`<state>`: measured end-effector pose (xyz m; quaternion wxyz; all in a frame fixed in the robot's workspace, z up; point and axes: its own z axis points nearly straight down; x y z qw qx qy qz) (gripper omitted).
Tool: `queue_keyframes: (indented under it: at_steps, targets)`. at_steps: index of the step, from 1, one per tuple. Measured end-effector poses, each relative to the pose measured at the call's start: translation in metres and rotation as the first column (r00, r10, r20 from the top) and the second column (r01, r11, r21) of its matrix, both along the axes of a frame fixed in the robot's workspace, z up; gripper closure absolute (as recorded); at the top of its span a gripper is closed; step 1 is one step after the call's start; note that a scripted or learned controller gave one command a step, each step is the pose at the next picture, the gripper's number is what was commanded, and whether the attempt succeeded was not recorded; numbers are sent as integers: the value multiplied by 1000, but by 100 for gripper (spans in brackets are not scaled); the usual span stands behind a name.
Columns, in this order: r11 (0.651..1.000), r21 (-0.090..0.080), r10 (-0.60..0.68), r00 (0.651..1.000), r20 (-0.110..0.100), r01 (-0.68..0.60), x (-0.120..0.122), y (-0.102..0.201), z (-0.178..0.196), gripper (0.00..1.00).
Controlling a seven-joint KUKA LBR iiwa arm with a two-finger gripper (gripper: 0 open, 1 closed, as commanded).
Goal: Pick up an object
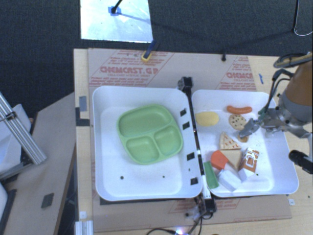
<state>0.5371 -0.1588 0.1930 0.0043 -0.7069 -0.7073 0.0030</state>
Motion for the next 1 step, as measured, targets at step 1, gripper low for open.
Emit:
queue_keyframes:
  at_steps: [1]
  targets:
    - [1000,-2,3,1000,12,-3,3,0,6,0]
